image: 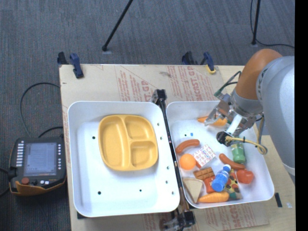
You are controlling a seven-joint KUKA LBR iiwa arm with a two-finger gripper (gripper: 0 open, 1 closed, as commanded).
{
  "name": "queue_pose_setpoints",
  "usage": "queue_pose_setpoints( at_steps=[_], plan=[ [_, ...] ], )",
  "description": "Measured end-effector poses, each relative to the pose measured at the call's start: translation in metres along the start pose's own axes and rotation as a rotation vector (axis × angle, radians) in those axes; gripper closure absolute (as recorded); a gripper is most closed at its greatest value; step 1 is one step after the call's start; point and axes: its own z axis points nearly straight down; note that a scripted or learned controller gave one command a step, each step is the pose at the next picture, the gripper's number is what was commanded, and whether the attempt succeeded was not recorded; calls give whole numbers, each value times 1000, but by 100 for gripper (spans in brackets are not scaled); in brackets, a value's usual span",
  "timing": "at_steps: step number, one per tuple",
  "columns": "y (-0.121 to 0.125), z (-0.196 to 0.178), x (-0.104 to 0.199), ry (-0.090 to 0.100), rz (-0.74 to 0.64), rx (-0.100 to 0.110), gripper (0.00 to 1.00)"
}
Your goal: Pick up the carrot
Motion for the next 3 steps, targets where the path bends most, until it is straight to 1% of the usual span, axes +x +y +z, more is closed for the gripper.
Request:
queue_pose_setpoints(
  at_steps=[1, 2, 3],
  plan=[
    [0, -10, 0, 1, 0, 2, 100],
    [0, -10, 0, 0, -1, 3, 0],
    [0, -20, -1, 1, 0, 4, 100]
  ],
)
